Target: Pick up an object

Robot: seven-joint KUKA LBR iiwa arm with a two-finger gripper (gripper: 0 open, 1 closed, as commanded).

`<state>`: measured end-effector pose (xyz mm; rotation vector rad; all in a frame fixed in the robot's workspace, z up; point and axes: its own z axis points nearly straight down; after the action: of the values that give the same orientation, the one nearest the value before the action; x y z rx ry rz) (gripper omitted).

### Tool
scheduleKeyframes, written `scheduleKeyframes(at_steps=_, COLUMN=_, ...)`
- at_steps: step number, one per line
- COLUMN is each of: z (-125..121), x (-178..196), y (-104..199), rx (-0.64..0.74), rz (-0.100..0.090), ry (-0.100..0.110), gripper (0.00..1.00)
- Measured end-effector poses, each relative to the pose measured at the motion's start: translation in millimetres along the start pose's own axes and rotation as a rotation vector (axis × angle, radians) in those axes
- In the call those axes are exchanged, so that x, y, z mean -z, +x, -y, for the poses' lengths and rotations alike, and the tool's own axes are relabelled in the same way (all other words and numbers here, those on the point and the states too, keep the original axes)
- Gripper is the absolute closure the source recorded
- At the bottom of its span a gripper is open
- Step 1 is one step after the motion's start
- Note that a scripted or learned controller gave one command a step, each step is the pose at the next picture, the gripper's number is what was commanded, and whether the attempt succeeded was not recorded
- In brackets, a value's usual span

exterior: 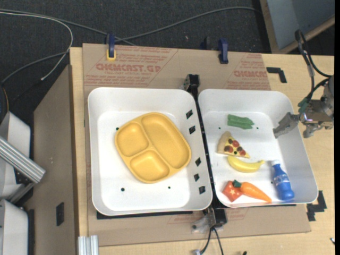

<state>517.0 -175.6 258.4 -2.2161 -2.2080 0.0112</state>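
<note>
White is the right bin [297, 142], and over its right wall hangs the gripper [295, 124]; its fingers stand apart, holding nothing. Left of the fingers lies the green piece [240, 122]; below-left, well apart, lie the pizza slice [232, 145] and banana [245, 165].

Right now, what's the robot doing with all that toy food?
The gripper hangs over the right bin's far edge and holds nothing. The toys lie in that bin: a green piece, pizza slice, banana, carrot, red piece and blue bottle. The left bin holds a yellow tray.
</note>
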Motion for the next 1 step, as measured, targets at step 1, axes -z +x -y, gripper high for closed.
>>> scheduleKeyframes(at_steps=1, z=-2.3, x=7.0, y=0.7, rx=0.004, rz=0.003, ry=-0.013, gripper=0.00)
